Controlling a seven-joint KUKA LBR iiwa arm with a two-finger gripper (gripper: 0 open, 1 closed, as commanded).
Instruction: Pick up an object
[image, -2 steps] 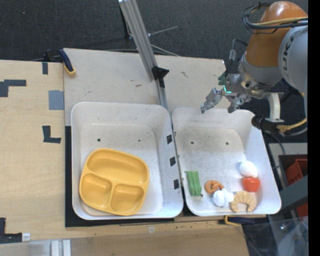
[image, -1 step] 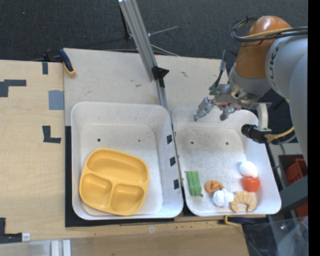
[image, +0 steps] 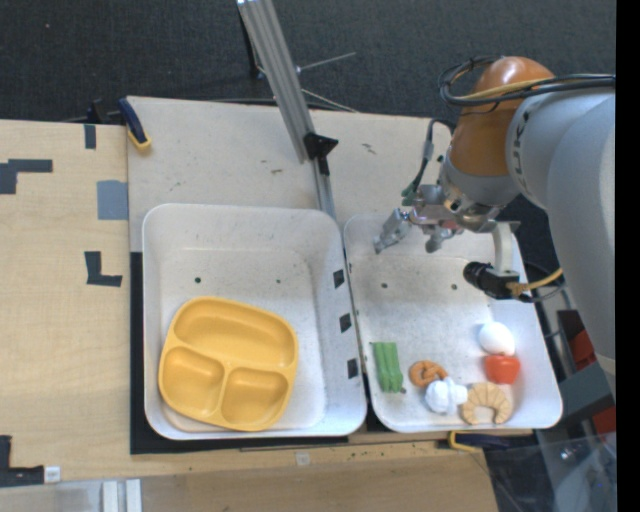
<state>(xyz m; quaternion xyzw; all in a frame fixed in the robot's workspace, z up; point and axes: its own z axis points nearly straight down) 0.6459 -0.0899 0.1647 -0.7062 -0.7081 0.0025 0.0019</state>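
My gripper (image: 412, 238) hangs over the far end of the right bin (image: 420, 300), open, with nothing between its fingers (image: 388, 236). The objects lie at the bin's near end, well apart from the gripper: a green strip (image: 386, 366), a small brown pretzel (image: 428, 373), a white lump (image: 440, 396), a tan croissant (image: 488, 402), a red tomato-like piece (image: 502, 369) and a white egg (image: 496, 338).
The left bin (image: 240, 250) holds a yellow divided plate (image: 230, 362) at its near left. A slanted metal pole (image: 290, 90) rises behind the bins. The wall between the two bins (image: 342, 300) runs just left of the gripper.
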